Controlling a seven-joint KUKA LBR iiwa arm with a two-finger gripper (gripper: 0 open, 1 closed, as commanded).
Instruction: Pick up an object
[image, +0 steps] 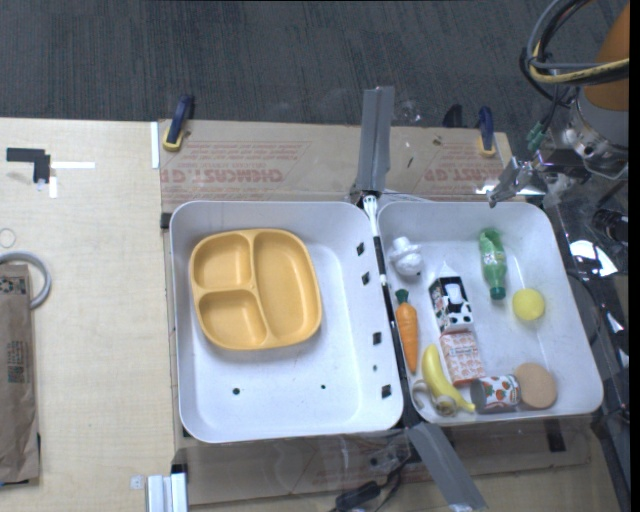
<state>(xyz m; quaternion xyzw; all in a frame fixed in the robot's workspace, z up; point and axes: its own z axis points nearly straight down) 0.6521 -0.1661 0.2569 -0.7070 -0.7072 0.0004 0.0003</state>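
You've got a green bottle (491, 262) nearest the gripper (508, 188), then a yellow ball (528, 304), black-and-white cow-patch carton (450, 303), orange carrot (407, 335), yellow banana (440, 380). Far left of it: yellow tray (256, 290).

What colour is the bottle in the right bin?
The bottle is green; the camera view shows it clearly.

The claw (505, 188) is a blur (top right); the brown bag (15, 370) is cropped at left.

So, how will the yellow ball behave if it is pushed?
The ball is round and lies free, so it will probably roll away. Its smooth curve may slip in a grasp. The bottle nearby might stop it.
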